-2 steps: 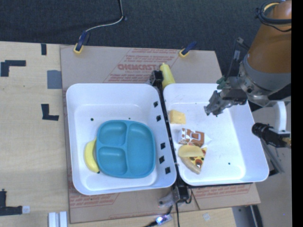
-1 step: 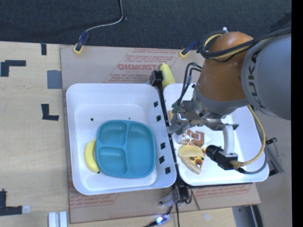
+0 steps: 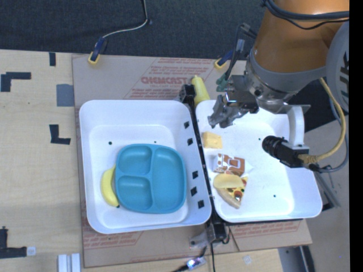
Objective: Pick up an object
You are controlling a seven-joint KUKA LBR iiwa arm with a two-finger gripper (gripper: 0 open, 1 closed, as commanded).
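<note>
My gripper (image 3: pixel 218 119) hangs over the upper left part of the right bin (image 3: pixel 283 205), its dark fingers pointing down just above a pale yellow cheese-like block (image 3: pixel 212 140). Nothing shows between the fingers. Below the block lie a white and orange packet (image 3: pixel 229 164) and a yellow sandwich-like toy (image 3: pixel 231 188). A yellow corn-shaped piece (image 3: pixel 199 88) rests at the top edge between the bins. In the left bin (image 3: pixel 96 129) sits a blue divided tray (image 3: pixel 151 178) with a yellow banana (image 3: pixel 108 188) tucked against its left side.
A black cylinder (image 3: pixel 282 149) on the arm juts over the right bin's middle. The arm's grey and orange body (image 3: pixel 298 33) covers the upper right. Cables and yellow clips (image 3: pixel 96 55) lie on the cardboard behind the bins.
</note>
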